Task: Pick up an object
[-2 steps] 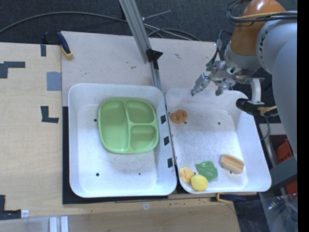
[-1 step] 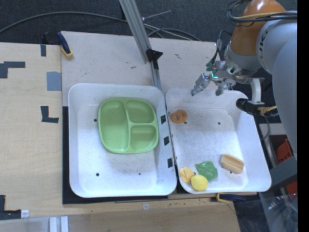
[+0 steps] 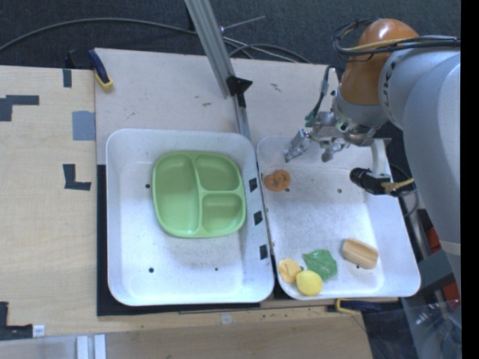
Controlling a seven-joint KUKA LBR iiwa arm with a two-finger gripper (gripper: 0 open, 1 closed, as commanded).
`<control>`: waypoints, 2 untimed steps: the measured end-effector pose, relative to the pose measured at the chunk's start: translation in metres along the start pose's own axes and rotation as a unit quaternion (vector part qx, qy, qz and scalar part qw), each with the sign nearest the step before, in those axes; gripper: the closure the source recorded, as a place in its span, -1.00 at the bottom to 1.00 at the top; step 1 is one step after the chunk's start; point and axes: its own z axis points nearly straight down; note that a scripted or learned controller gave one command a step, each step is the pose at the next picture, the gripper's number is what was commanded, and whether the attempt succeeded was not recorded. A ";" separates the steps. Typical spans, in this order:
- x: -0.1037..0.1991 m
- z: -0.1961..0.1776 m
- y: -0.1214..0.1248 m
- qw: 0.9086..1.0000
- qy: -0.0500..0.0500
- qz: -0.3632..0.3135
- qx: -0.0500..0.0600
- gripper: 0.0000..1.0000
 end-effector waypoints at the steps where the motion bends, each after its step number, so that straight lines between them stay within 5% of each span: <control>1: 0.000 0.052 0.000 1.000 -0.001 0.000 -0.003 -1.00; 2: 0.001 0.040 0.000 1.000 0.000 -0.001 -0.002 1.00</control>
